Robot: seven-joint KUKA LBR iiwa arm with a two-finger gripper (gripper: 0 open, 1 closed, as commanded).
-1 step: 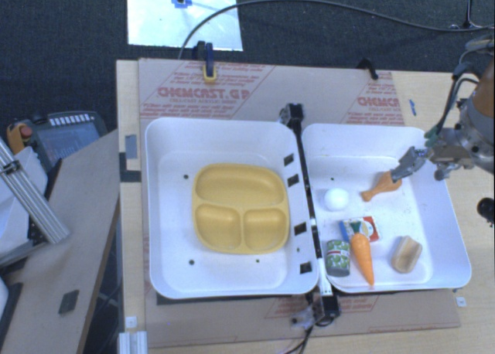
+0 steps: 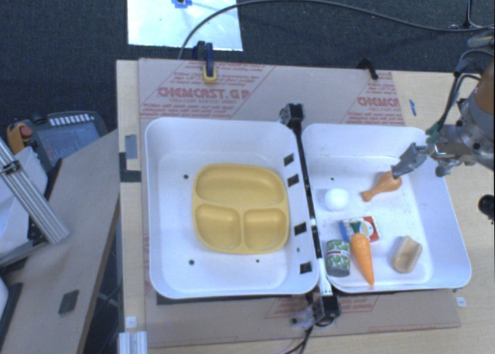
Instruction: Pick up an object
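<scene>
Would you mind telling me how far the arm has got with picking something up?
Done: the gripper has reached the right bin, just above the orange toy. In hand: nothing visibly lifted. Left: grasping and raising an object; the white ball and carrot lie untouched.

Dark carpet (image 2: 69,28) covered the floor around the wooden bench (image 2: 325,82); a pale sheet (image 2: 184,5) lay on it, cables (image 2: 348,12) trailing across.

Orange chicken-leg toy (image 2: 382,185) lying flat in right bin (image 2: 441,213), upper middle.
</scene>
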